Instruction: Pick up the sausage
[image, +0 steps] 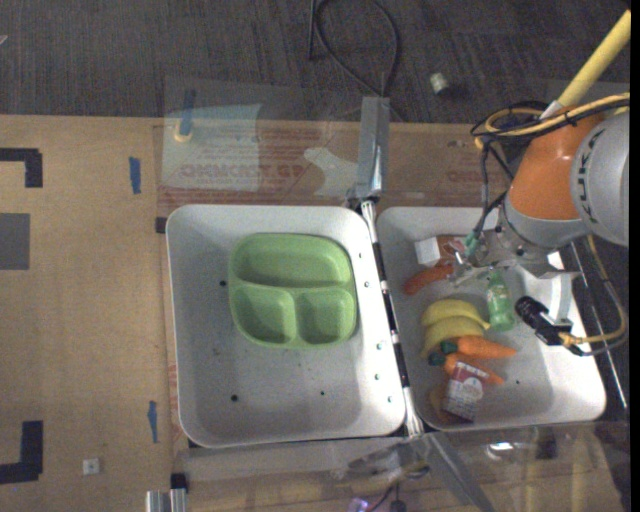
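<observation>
Camera view: arm (560, 190) enters from the right, its orange band over the upper right corner of the right bin (575, 395). Gripper (470, 262) is low over the upper middle of that bin. Whether the claw is apart or together cannot be read from this angle, and nothing can be seen clamped in it. Sausage (426, 279), reddish-brown, lies on the floor of the right bin near its upper left corner, tilted with the left end lower in the frame. Its right end is just beside the gripper on the gripper's left; contact cannot be told. White cube (427, 248) sits just above the sausage. Below the sausage are two yellow bananas (452, 325) side by side. A pale green object (498, 304), kind not readable, stands just right of them and below the gripper. Orange carrot (486, 349) lies under the bananas, pointing right. A red-and-white small carton (463, 390) lies near the bin's lower edge. Left bin (200, 350) holds one green divided plate (293, 290) with three compartments, upper centre, none showing any contents.
</observation>
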